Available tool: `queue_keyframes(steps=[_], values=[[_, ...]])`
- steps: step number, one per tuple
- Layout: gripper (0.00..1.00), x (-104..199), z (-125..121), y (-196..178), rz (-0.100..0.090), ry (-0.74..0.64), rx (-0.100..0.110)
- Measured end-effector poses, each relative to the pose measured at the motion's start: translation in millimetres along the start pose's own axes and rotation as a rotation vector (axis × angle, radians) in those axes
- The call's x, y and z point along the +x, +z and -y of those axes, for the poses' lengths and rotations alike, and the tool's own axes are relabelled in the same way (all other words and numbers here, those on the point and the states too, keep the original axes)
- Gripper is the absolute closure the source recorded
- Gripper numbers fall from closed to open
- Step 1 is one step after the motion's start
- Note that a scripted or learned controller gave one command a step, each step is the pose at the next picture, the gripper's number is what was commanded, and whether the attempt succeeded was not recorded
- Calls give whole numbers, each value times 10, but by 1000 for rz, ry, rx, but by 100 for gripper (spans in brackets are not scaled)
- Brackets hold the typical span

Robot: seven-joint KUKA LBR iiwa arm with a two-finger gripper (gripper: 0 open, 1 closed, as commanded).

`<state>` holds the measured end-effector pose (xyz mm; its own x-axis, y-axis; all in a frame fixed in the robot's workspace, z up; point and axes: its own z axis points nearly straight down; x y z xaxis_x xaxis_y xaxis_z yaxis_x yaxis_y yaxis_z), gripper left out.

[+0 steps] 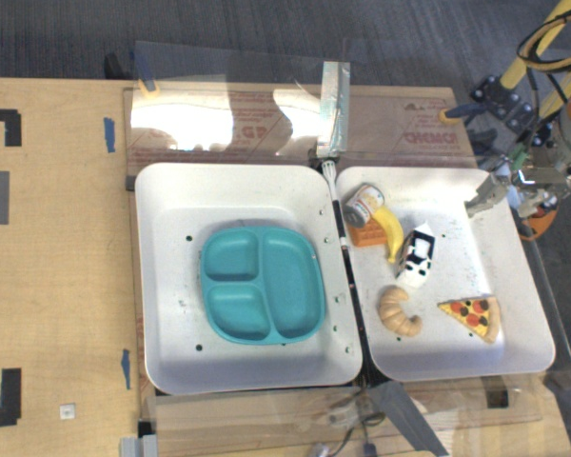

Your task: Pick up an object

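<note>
Hovering over the right bin (514,284) edge, gripper (490,195), seemingly empty; spread unclear

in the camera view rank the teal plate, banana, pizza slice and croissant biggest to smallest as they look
1. teal plate, by far the largest
2-4. pizza slice, banana and croissant look too close in size to rank; part of the banana may be hidden by the things around it.

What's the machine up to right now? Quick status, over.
Tool at the right bin's upper right edge, nothing seen in it. Banana, croissant, pizza slice lying untouched. Path to them open.
</note>
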<state>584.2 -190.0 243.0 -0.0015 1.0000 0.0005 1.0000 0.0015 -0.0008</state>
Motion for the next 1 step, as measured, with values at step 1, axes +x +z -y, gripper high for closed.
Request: queue_keyframes(steps=[1], values=[[0,533,-433,1212,-5,-201,11]])
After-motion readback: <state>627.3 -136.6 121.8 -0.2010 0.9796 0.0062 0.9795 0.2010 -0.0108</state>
